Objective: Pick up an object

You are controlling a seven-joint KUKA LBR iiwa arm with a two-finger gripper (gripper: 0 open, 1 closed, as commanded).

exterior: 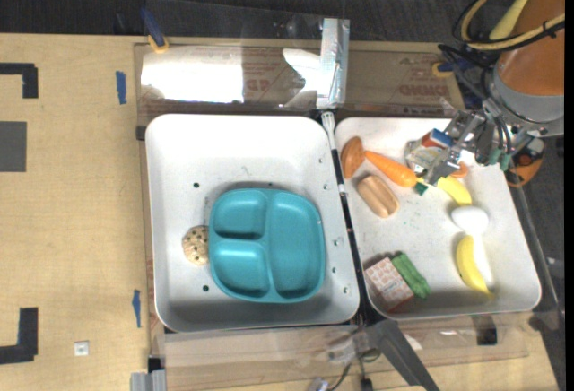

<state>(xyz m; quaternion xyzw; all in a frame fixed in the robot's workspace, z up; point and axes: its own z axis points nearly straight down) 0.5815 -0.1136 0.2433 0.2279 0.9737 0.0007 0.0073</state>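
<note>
My gripper (432, 163) hangs over the upper part of the right bin (525, 241), reaching in from the right. Its tip is right beside the thick end of an orange carrot (390, 167) and above a small yellow piece (456, 192). I cannot tell whether it touches either. A brown oval (352, 154) lies left of the carrot, with a tan bread roll (377, 195) just below. A white egg (470, 219) and a banana (470, 265) lie toward the right. A pink patterned box (387, 282) and a green item (411, 273) sit at the front.
The left bin (170, 156) holds a teal divided plate (267, 242) and a speckled cookie (195, 245) at its left side. A clear panel and a metal post (334, 62) stand behind the bins. Cables hang at the far right.
</note>
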